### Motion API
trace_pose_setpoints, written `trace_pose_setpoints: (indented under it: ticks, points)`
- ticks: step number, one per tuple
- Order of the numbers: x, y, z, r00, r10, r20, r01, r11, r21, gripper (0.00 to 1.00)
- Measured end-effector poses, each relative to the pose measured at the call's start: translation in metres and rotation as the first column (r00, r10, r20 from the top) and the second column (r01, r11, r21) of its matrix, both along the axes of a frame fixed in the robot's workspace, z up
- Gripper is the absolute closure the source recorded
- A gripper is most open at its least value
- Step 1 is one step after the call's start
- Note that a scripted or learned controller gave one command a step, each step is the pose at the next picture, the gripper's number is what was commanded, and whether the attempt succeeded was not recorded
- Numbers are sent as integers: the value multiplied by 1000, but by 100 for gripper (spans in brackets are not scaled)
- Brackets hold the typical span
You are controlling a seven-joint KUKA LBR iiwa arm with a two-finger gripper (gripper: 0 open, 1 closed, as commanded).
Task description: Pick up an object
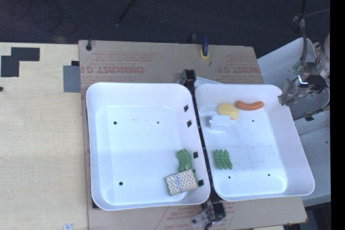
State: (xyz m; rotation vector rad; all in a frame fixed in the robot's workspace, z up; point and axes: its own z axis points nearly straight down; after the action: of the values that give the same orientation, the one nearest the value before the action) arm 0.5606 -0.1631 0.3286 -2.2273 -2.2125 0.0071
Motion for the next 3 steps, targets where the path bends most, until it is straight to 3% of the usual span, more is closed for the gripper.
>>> trace_pose_setpoints:
  ticks: [1,2,3]
  points:
    - [7,57,-33,1000,11,-1,-11,1000,5,100]
    - [-91,33,-117,1000,1,-13,-1,1000,5,100]
    - [-84,0,-2,1000,3,15,-3,1000,-3,100]
